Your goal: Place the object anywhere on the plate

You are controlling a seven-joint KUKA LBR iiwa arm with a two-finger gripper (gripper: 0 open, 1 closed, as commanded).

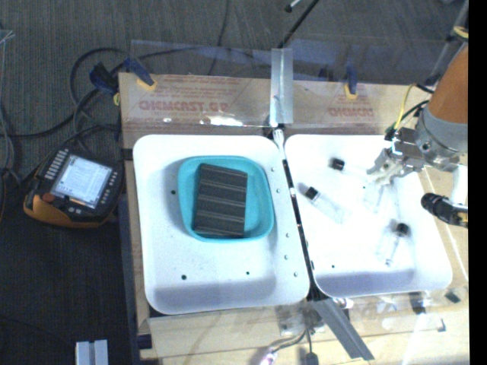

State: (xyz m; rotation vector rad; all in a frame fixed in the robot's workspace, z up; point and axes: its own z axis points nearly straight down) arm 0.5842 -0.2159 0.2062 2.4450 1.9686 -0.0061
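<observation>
A teal plate [261, 204] lies in the left bin [160, 226]. On it rests a dark grey ribbed block [221, 200], lying flat near the plate's middle. My gripper [389, 170] hangs over the right bin [358, 268] near its far right corner, well away from the plate and the block. Nothing shows in its grasp. Three small clear pieces with black caps lie in the right bin: one [336, 163] near the back, one [319, 198] by the left wall, one [394, 242] towards the front right.
A metal divider [281, 90] stands behind the seam between the bins. A handheld pendant [76, 185] and cables lie on the floor at the left. The arm's orange band [456, 90] is at the right edge.
</observation>
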